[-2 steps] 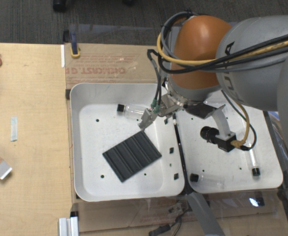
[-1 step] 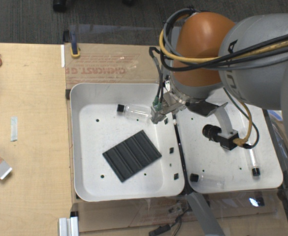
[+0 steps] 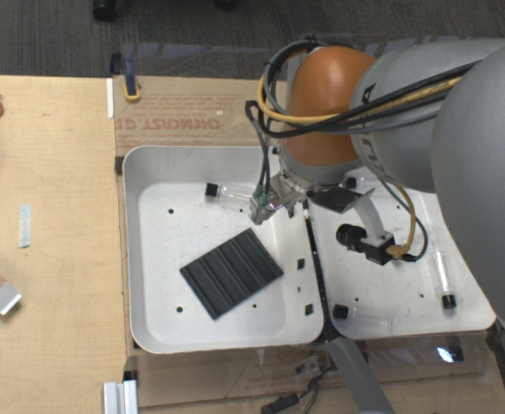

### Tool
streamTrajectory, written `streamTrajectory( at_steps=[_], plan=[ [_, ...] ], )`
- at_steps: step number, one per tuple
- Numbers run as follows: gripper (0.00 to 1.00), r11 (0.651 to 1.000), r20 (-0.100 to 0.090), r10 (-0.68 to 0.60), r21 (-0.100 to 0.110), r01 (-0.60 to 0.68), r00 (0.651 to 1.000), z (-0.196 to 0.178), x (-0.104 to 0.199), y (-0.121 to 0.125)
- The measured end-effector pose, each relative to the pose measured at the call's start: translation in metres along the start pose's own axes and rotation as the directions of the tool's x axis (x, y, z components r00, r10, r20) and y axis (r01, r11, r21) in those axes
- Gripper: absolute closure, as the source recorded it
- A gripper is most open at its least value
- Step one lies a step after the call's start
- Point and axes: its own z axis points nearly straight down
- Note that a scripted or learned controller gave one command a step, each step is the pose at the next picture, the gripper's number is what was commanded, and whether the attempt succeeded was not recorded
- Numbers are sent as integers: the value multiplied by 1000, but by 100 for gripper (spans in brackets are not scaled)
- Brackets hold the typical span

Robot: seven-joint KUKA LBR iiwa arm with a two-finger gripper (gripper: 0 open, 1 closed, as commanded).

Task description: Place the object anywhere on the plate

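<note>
A: As we read the camera view, where is the tool (image 3: 265, 203)?
B: Over the left bin (image 3: 148, 231); its state we cannot tell.
A: And the plate (image 3: 231, 272)?
B: Dark and ribbed, just below-left; a clear tube (image 3: 226, 195) lies beside the tool.

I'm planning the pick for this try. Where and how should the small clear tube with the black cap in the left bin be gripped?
Grip the clear tube at mid-length, coming straight down, jaws across its narrow width. It seems to lie flat on the left bin floor, black cap toward the left.
</note>
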Motion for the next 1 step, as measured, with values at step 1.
streamTrajectory(
  at_steps=[1],
  plan=[
    [100,995,1,-103,-2,103,995,-46,14,-30]
  ],
)
